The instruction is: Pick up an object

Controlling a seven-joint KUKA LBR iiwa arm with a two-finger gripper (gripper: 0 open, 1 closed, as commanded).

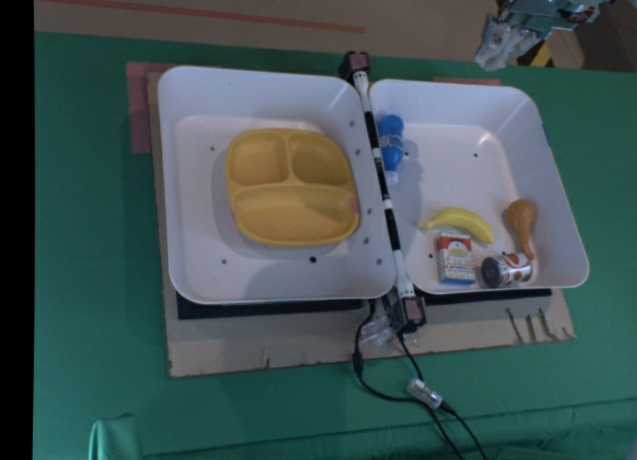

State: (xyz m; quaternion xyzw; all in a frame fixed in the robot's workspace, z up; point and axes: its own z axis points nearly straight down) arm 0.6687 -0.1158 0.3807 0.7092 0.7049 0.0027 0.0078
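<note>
My gripper [495, 48] hangs at the top right, above the green cloth just beyond the far edge of the right bin [468, 110]. Inside that bin lie a blue-capped bottle [390, 145] against the left wall, a yellow banana [459, 222], a brown pear-shaped gourd [522, 222], a small orange and white carton [456, 257] and a tin can [507, 270] on its side. These things cluster at the bin's near right. Nothing sits between the gripper's fingers as far as the view shows.
The left bin [199, 100] holds a yellow divided plate [291, 187]. A striped black and white bar [382, 184] runs between the bins. Cables [403, 373] trail over the cardboard base at the front. Green cloth surrounds everything.
</note>
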